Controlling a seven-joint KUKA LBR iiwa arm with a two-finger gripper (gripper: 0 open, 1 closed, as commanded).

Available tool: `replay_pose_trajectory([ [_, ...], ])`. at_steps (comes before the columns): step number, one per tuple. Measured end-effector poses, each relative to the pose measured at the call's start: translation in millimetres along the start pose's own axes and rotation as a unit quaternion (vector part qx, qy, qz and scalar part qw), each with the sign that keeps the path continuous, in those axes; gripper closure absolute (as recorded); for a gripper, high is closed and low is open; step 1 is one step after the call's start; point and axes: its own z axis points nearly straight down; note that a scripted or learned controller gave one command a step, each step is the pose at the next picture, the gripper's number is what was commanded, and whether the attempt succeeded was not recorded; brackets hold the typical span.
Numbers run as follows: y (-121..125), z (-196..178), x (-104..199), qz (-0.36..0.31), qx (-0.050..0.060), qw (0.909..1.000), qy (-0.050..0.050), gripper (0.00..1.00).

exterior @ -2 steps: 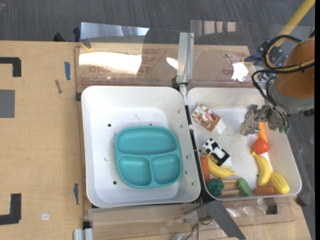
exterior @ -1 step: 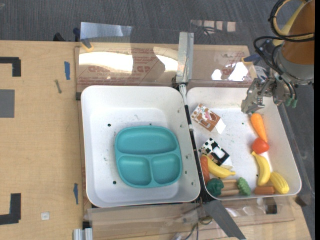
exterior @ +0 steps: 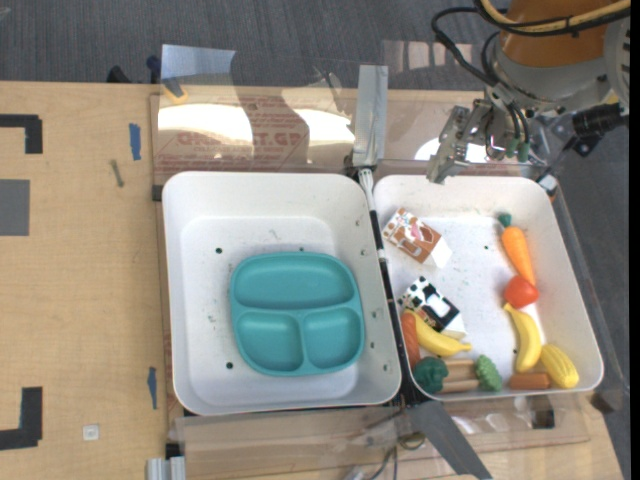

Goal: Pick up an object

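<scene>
the gripper (exterior: 452, 155) is hanging above the far rim of the right bin (exterior: 580, 298), fingers apart, gripping nothing. toys are lying in that bin: a carrot (exterior: 516, 249), a tomato (exterior: 520, 292), two bananas (exterior: 526, 336), a small carton (exterior: 412, 235) and broccoli (exterior: 487, 371). a teal divided plate (exterior: 296, 310) is sitting in the left bin (exterior: 190, 218).

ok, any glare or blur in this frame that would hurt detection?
Camera view: strong glare on the clear sheet behind the left bin, washing out its print; light is even and soft in both bins, shadows faint; the toys are sharp, like the carrot and teal tray; the tool looks slightly soft above the right bin's far rim.
</scene>
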Motion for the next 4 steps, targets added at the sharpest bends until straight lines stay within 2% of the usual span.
replay_pose_trajectory([
  [1,-4,-9,-2,0.003,0.001,1.0,-0.003,1.0],
  [2,37,-42,6,0.052,0.002,0.9986,0.001,1.0],
  [3,70,-7,23,0.056,0.003,0.9984,0.007,1.0],
  [4,120,-22,27,0.107,0.002,0.9942,0.003,1.0],
])
